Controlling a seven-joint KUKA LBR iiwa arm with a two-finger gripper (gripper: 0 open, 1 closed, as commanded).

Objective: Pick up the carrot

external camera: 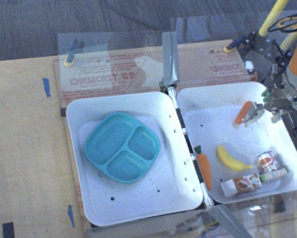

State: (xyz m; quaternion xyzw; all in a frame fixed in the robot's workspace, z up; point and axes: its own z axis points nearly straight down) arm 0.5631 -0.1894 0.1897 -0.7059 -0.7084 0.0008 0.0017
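The teal plate [121, 146] sits well left of the banana [232, 159]. The carrot [204, 170] lies just left of the banana, against the bin wall [191, 153]. Up and right of the banana, the gripper [258, 112] hangs beside another orange piece [243, 113]; I cannot tell whether its claw is apart or together. It may take that piece instead, or the wall may block the grasp.

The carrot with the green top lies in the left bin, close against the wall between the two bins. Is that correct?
Not quite: the bin is wrong. The carrot with the green top lies in the right bin, close against the wall between the two bins. The camera view shows it there, with the banana beside it in the same bin.
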